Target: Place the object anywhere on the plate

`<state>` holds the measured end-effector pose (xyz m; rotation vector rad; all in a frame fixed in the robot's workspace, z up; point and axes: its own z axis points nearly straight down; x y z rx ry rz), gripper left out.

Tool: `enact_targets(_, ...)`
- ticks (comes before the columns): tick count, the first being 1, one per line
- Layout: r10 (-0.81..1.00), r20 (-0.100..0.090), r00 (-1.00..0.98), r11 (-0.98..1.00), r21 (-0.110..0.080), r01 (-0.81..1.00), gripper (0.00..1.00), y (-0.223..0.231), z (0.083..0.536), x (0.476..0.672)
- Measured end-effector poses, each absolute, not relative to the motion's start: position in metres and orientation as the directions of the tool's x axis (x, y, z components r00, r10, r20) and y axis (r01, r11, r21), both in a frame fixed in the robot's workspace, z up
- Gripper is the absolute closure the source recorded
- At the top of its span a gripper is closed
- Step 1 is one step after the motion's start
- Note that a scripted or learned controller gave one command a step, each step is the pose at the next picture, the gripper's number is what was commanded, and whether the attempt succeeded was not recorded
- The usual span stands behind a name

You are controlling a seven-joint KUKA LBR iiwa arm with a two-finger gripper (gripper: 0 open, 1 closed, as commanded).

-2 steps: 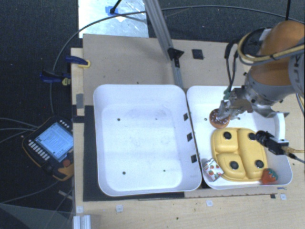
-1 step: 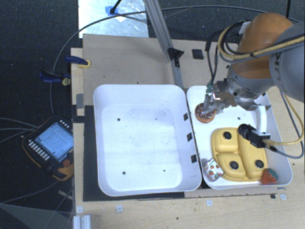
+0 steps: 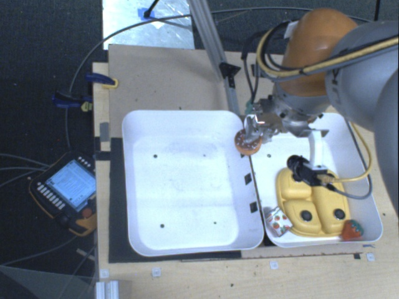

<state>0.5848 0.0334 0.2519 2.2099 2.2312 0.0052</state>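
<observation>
We see a brown ring (image 3: 247,143) at the left bin's (image 3: 181,192) right rim, under the claw (image 3: 252,129) — its grip we cannot tell — cardboard bench (image 3: 162,80) beneath.

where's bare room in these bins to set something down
The left bin is bare throughout. In the right bin, a bare patch lies between the pincer and the yellow plate; its near end is crowded: plate, strawberry, patterned toy.

The left bin (image 3: 181,179) offers open floor from wall to wall. In the right bin (image 3: 277,164) the near half is crowded: a yellow moulded toy (image 3: 308,207), a red strawberry (image 3: 352,229) in its corner, a small patterned object (image 3: 276,222) by the inner wall. A brown ring (image 3: 247,143) sits at the shared rims.
</observation>
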Motion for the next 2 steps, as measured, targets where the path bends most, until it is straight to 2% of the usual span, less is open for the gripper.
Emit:
enact_targets(1,1.0,0.001,-0.009,0.009,0.002,1.0,1.0,0.0788,0.2289,0.6031)
enact_targets(2,1.0,0.0,-0.006,0.006,0.001,1.0,0.0,0.0762,0.2299,0.6025)
